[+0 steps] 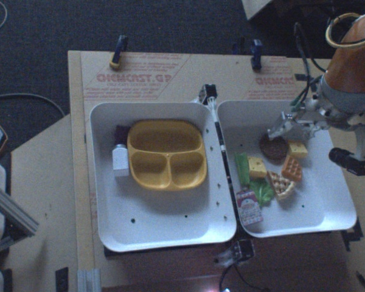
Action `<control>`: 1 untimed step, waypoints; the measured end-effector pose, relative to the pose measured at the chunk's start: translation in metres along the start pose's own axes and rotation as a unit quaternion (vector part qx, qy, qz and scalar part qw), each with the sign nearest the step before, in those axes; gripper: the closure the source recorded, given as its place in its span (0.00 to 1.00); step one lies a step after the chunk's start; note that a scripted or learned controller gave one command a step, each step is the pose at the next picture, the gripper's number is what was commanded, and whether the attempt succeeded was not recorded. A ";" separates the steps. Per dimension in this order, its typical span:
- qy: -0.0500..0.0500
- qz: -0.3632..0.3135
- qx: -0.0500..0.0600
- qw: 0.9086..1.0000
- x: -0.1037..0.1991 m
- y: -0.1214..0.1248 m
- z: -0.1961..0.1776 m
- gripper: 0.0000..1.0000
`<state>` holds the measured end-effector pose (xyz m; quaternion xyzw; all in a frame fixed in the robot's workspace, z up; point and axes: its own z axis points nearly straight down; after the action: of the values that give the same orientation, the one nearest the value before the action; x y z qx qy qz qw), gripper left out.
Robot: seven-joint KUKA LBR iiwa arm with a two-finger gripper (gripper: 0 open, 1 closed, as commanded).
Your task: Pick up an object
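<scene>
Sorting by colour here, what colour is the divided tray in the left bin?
Yellow; the divided tray shows plainly in the camera view.

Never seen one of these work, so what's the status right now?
Gripper low in right bin, above brown round piece. Nothing seen held. Cheese block, waffle close beside it.

We note a dim overall exposure with a bluish cast. The two white bins (103, 181) are the brightest surfaces; the surrounding floor (48, 17) reads nearly black. Shadows are soft and weak, so the light is probably diffuse overhead. Detail is soft and grainy; the arm (353, 59) looks slightly blurred.
</scene>
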<state>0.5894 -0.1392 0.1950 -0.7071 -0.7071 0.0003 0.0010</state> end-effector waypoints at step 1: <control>0.001 0.000 0.003 1.000 0.003 -0.008 0.061 0.00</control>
<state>0.5808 -0.1366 0.1343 -0.7073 -0.7069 0.0020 0.0038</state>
